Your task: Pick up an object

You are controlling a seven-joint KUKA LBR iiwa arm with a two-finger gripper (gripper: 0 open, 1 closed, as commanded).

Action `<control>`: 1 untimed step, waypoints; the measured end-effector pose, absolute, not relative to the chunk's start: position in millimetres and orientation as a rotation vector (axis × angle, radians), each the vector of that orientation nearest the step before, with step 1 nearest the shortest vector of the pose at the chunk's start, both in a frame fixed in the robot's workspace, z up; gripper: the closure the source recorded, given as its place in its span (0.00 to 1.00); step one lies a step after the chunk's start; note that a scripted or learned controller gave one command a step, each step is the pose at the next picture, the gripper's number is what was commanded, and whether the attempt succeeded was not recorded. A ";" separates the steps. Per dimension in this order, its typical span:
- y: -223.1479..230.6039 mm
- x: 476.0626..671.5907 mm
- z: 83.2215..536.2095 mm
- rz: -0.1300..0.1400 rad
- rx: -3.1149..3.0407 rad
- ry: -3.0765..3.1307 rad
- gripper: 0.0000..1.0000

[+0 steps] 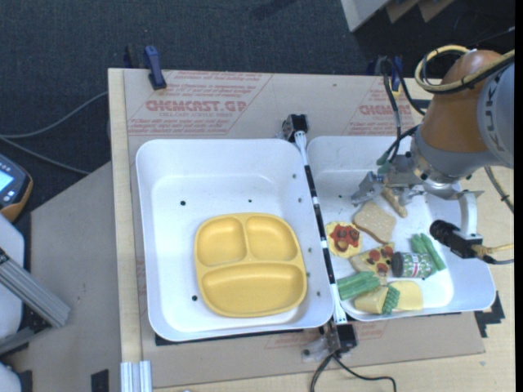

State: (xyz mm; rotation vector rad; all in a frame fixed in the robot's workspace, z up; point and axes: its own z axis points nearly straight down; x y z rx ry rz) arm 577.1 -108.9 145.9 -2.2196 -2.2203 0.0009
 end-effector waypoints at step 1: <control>-191.4 586.8 157.3 0.002 -2.234 -2.219 0.00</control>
